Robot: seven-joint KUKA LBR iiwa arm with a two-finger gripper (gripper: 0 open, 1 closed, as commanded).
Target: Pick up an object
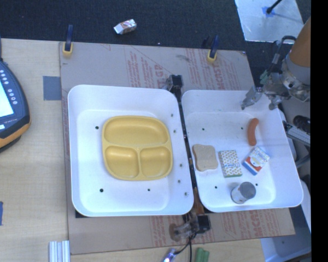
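Two shallow white bins sit side by side on my surface: the left bin holds a yellow divided plastic tray, the right bin holds a reddish sausage, a tan bread slice, a patterned small box, a red-white-blue packet and a grey can. My tool hovers over the right bin's far right corner, prongs spread wide, gripping nothing
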